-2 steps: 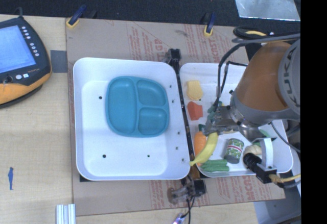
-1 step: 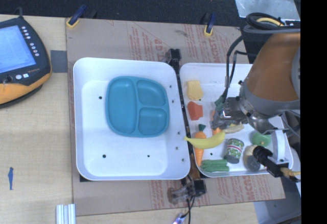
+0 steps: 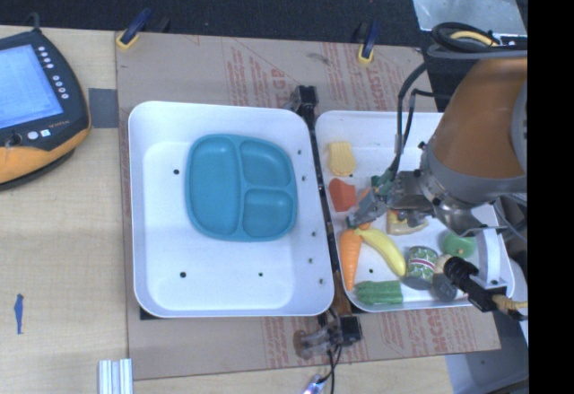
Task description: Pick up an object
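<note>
My gripper (image 3: 370,204) hangs low over the middle of the right bin (image 3: 359,126), with the grey and orange arm (image 3: 480,136) behind it covering the bin's right side. Just left of the gripper lies a red toy piece (image 3: 342,195). Below it are a yellow banana (image 3: 383,249) and an orange carrot (image 3: 350,259). A yellow square piece (image 3: 341,157) sits further up the bin. I see nothing clearly held in the gripper.
The right bin also holds a green vegetable (image 3: 378,293), a small can (image 3: 420,262), a green round piece (image 3: 459,246) and a sandwich-like piece (image 3: 405,222). A blue divided plate (image 3: 240,187) lies in the left bin (image 3: 152,284). A tablet (image 3: 31,105) rests at the far left.
</note>
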### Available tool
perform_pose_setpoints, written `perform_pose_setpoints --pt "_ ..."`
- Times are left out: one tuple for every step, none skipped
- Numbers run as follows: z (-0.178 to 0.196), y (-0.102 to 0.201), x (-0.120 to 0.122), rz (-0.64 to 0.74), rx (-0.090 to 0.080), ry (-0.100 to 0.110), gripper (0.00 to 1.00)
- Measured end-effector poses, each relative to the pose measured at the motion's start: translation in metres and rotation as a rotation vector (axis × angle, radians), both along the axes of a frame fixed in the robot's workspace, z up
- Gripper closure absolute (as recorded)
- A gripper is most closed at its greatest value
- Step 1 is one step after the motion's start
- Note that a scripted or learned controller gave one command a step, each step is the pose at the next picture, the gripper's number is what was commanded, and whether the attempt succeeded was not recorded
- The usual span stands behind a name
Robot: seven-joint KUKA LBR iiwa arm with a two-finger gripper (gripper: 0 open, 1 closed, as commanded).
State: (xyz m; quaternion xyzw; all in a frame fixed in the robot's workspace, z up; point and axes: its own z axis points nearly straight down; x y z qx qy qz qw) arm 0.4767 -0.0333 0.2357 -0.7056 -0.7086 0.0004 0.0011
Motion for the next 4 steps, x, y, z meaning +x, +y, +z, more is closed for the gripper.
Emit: perform_pose_setpoints --pt "-0.024 -0.101 -0.001 -0.003 0.000 0.002 0.00" --pt "-0.145 -0.087 0.004 0.002 0.000 0.004 0.00" --pt "-0.144 -0.096 0.071 -0.002 0.000 0.000 0.00" --pt "-0.134 -0.097 0.071 0.001 0.002 0.003 1.00"
